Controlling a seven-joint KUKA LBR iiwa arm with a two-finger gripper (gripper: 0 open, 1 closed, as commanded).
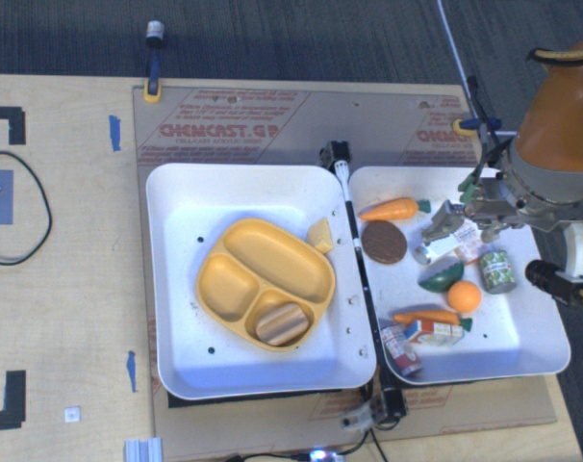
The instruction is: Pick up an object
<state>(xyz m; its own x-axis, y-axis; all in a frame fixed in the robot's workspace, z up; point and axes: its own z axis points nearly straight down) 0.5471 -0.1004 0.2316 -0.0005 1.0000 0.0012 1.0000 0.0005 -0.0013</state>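
Note:
My gripper (446,231) hangs low over the upper middle of the right bin (542,349), at the end of the grey arm with its orange band (558,114). Just left of it lie a carrot (392,209) and a brown round disc (384,243). Under and beside it is a white and red packet (470,249). Below sit a green vegetable (441,276), an orange ball (464,297) and a green can (497,270). Nothing shows as held.
A second carrot (424,317) and a crumpled wrapper (407,340) lie at the right bin's front. The left bin (176,200) holds a yellow divided tray (263,258) with a bread roll (283,323) and a cheese wedge (320,236). A black clamp (336,152) stands between the bins.

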